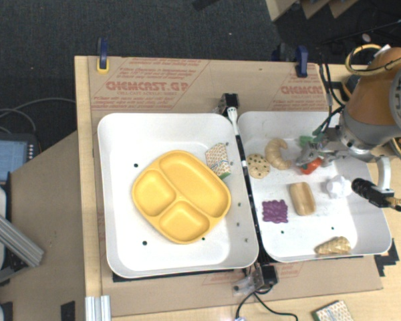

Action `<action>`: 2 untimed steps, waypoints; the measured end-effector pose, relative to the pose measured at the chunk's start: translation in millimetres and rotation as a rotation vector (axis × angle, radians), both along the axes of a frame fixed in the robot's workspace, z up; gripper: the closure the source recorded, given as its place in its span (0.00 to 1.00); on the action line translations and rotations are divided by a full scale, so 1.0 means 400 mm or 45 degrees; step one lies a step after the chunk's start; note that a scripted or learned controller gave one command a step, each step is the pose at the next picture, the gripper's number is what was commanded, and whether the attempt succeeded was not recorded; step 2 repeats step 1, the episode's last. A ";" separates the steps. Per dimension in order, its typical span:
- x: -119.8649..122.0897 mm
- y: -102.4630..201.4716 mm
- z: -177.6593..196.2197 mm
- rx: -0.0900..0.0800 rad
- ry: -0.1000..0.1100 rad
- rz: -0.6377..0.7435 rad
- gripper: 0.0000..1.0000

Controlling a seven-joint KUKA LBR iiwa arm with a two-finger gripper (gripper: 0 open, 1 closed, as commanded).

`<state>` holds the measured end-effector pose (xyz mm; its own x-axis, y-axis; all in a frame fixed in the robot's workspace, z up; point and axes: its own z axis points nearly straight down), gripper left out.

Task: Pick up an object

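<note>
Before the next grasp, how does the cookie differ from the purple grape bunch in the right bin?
The cookie is tan, round and speckled; the purple grape bunch is dark purple, lumpy and squarish. The cookie lies against the bin's left wall, nearer the far side; the grapes lie further in, closer to the near edge. Both rest flat in the right bin.

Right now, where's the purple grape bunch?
The purple grape bunch lies in the right bin, near its left wall, just left of the bread roll and below the cookie.
</note>
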<state>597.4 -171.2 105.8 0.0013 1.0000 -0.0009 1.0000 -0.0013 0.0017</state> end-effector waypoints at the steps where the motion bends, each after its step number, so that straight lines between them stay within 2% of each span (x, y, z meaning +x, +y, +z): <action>1: 0.053 0.215 0.208 0.001 -0.006 0.009 1.00; 2: 0.053 0.215 0.208 0.001 -0.006 0.009 1.00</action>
